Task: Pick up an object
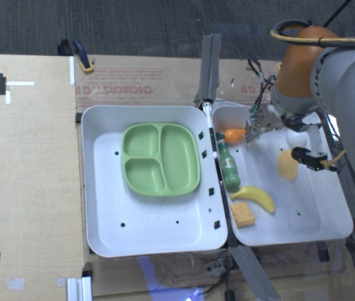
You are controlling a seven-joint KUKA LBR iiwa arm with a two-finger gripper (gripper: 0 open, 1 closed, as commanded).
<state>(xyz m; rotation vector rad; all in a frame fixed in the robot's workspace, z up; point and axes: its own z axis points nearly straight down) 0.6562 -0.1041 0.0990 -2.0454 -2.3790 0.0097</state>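
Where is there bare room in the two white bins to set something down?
Left white bin: bare floor all around the green divided plate, widest below it. Right white bin: bare at the lower right, past the yellow banana. Crowded along its left wall: orange ball, green bottle, tan sponge block.

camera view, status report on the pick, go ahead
Pincer low in right bin, beside orange piece. Nothing seen held. Green bottle and banana lie close by; green tray in left bin.
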